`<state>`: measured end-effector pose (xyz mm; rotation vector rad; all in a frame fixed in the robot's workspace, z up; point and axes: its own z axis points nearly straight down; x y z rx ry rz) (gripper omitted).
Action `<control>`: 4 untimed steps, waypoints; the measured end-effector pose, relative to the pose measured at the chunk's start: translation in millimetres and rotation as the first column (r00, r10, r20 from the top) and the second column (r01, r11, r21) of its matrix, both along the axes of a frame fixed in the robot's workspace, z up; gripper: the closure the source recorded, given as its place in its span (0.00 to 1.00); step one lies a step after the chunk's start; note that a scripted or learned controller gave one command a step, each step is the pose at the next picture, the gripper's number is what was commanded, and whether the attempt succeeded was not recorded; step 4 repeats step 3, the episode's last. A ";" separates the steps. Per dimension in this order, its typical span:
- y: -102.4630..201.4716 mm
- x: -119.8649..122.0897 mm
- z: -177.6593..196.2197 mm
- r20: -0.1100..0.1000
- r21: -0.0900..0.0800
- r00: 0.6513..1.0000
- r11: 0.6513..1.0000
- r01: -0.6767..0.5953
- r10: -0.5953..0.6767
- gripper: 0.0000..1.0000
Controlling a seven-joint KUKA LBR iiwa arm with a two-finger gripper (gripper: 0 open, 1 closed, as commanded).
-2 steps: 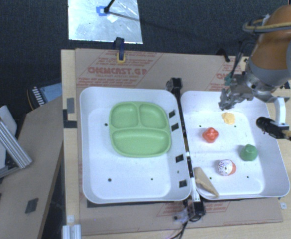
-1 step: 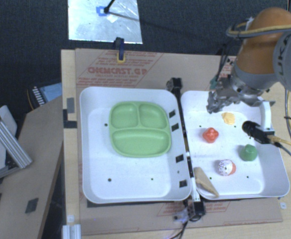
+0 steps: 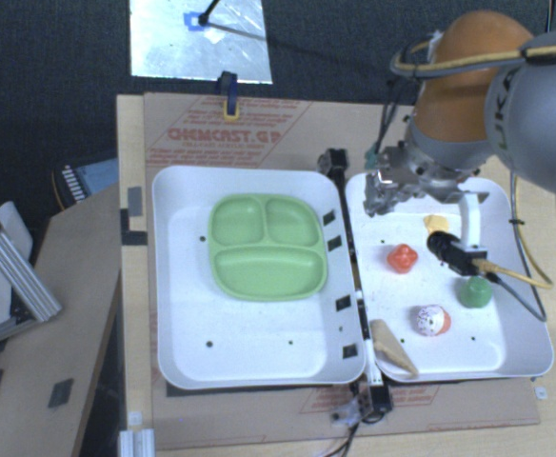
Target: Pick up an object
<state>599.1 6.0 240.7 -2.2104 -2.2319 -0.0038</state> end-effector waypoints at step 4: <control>90.6 -26.6 -15.5 -0.001 -0.002 1.000 1.000 0.006 -0.006 0.00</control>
